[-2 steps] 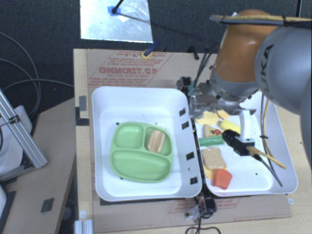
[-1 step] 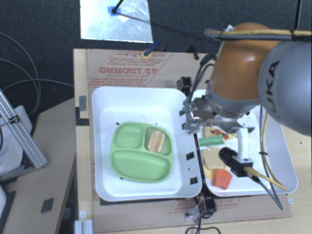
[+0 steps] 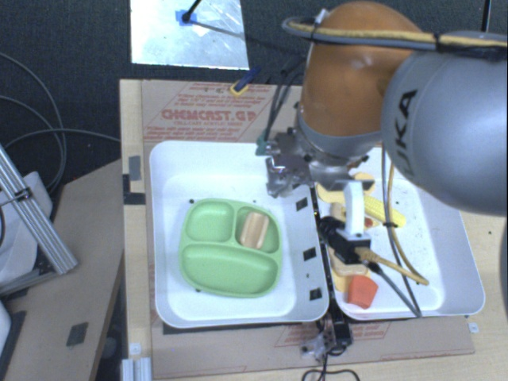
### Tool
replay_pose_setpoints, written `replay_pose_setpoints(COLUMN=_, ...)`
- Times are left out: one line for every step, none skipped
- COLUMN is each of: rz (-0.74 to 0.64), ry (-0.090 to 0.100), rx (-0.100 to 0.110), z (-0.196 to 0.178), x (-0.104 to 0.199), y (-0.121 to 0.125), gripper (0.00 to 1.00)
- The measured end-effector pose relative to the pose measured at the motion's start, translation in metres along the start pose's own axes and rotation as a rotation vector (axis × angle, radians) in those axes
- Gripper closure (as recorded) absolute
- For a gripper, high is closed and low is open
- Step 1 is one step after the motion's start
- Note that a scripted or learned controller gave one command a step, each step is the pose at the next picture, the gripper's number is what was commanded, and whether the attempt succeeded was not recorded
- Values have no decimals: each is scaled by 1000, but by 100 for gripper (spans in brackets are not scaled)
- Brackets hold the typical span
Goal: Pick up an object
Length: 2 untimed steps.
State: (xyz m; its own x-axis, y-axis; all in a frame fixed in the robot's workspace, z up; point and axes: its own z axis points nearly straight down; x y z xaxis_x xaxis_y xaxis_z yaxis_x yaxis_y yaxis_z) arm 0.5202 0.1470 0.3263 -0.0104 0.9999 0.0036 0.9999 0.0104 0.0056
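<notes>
My gripper (image 3: 317,177) hangs under the big orange-banded wrist, over the divide between the two bins, its tip masked by the wrist. In the right bin (image 3: 460,280) lie a yellow corn-like piece (image 3: 382,210), an orange block (image 3: 363,292) and a tan piece (image 3: 346,271), partly hidden by the arm. The left bin (image 3: 168,236) holds a green divided plate (image 3: 228,252). A tan bread roll (image 3: 254,230) rests in the plate's upper right compartment. I see nothing held.
Both bins sit on a cardboard sheet (image 3: 206,113) on the bench. A shiny foil square (image 3: 189,22) lies behind it. A metal frame (image 3: 32,221) stands at the far left. Yellow cable loops over the right bin.
</notes>
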Motion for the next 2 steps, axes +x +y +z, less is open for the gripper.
replay_pose_setpoints(rz=13, ry=-8, rx=18, z=177, x=-27, y=38, gripper=100)
replay_pose_setpoints(rz=1, ry=4, rx=-8, z=2, x=4, y=-15, gripper=100)
